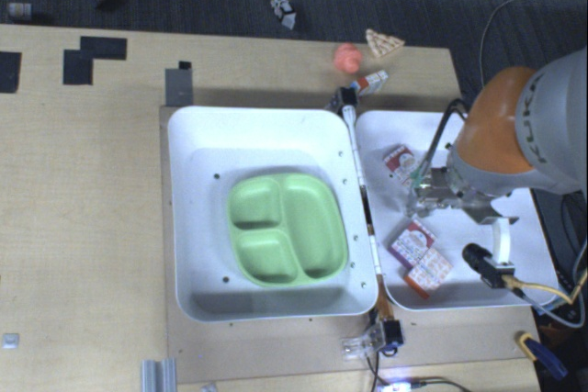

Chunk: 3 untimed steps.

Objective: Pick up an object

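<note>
Gripper over the right bin, nothing seen in its grasp.

You see the gripper (424,194) low in the right bin (528,266); you cannot tell its opening. Two small packets (420,257) lie just below it, a third packet (398,161) above. A green divided tray (287,229) sits in the left bin (197,197).

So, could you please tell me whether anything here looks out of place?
Yes: a pink ball and a wedge-shaped toy lie on the bench behind the right bin, outside both bins; several small items are scattered on the floor beyond.
</note>
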Motion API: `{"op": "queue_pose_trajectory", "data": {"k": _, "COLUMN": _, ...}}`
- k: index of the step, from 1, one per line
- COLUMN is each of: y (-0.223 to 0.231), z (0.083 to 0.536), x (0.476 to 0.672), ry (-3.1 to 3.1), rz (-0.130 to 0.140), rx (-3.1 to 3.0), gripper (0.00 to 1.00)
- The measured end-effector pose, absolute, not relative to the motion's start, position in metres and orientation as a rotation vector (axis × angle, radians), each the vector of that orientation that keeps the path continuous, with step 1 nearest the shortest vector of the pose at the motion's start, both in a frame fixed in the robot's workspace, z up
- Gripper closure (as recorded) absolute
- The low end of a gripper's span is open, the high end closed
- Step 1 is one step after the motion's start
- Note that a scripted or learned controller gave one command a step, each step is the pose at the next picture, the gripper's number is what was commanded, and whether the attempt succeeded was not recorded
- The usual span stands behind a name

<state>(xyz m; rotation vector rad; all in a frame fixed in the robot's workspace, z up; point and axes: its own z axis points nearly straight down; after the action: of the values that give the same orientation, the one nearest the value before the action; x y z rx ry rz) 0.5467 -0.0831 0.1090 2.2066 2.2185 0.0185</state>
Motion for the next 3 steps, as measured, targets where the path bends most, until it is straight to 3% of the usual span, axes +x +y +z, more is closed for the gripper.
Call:
{"op": "queue_pose_trajectory", "data": {"k": 1, "y": -0.083, "z": 0.109, "x": 0.547, "ry": 2.219, "rz": 0.018, "rx": 2.207, "gripper": 0.0}}
{"op": "queue_pose_trajectory", "data": {"k": 2, "y": -0.089, "z": 0.087, "x": 0.505, "ry": 2.218, "rz": 0.011, "rx": 2.213, "gripper": 0.0}}
{"op": "queue_pose_trajectory", "data": {"k": 3, "y": -0.089, "z": 0.098, "x": 0.507, "ry": 2.215, "rz": 0.016, "rx": 2.209, "gripper": 1.0}}
